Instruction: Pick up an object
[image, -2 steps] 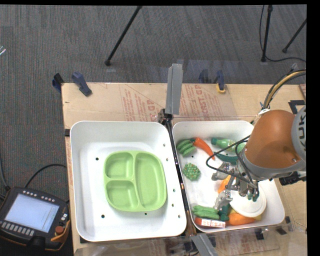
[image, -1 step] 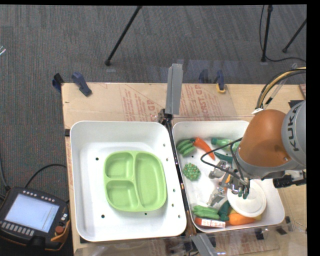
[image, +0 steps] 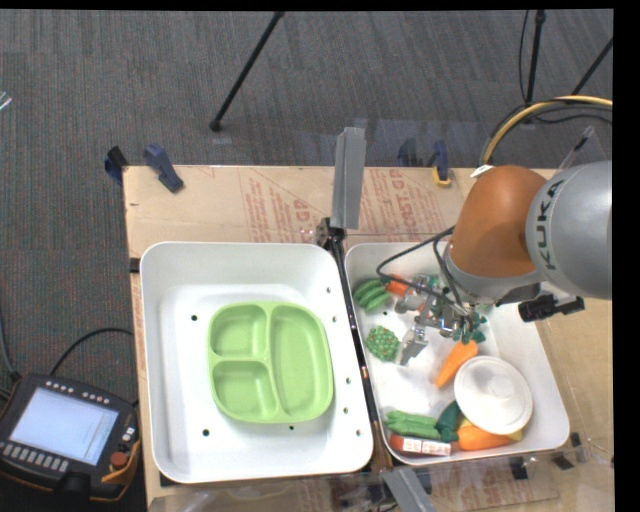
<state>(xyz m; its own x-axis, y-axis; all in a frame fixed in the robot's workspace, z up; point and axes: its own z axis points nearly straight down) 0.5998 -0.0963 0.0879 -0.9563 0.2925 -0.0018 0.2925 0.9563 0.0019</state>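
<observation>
My gripper (image: 424, 335) hangs low over the middle of the right bin (image: 552, 382), under the orange wrist band. Its fingers (image: 412, 348) stand slightly apart with nothing visible between them. Just left of them lies a green broccoli-like piece (image: 382, 343). An orange carrot (image: 457, 362) lies just to the right, beside a white bowl (image: 493, 393). Green pods (image: 370, 293) lie at the bin's back left, with a small orange piece (image: 398, 287) beside them. Green beans (image: 414, 423), a dark green piece (image: 449, 418) and an orange piece (image: 480, 438) lie along the front.
The left bin (image: 170, 300) bears a light green divided plate (image: 270, 361). A grey post (image: 348, 185) stands at the back between the bins. A teach pendant (image: 65, 430) lies on the floor at front left. Clamps (image: 163, 167) grip the bench's back edge.
</observation>
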